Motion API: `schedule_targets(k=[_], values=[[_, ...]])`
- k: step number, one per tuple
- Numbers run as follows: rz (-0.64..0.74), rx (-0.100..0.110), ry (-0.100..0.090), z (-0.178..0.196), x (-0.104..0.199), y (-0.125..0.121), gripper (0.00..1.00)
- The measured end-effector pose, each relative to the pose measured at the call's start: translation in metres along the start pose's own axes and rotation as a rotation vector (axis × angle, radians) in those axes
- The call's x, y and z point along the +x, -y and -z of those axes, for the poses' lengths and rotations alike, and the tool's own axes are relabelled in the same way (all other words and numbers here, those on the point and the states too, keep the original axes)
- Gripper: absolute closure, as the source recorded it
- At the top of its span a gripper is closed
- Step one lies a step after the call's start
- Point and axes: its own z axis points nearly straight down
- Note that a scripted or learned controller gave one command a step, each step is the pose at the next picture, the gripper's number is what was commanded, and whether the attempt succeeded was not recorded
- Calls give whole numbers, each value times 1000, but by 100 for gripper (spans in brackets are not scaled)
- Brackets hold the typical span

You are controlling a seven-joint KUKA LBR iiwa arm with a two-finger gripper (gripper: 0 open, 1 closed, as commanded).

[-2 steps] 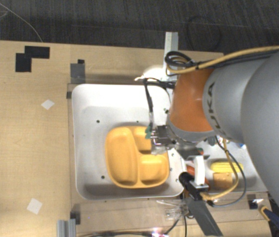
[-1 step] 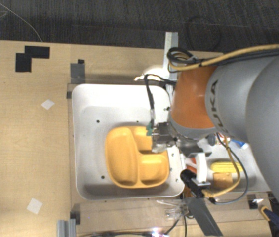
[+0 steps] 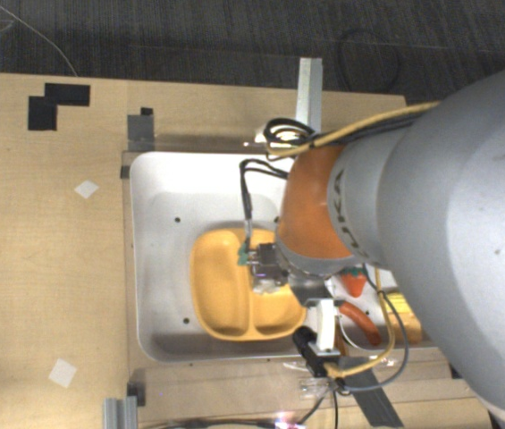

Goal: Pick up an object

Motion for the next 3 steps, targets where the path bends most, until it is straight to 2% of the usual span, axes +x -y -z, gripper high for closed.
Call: schedule_targets(k=[1, 2, 3], values=[[-206, -24, -17, -21, -5, -21, 100], [-147, -28, -1, -22, 26, -38, 100], [-204, -35, -15, -36, 5, -11, 100]])
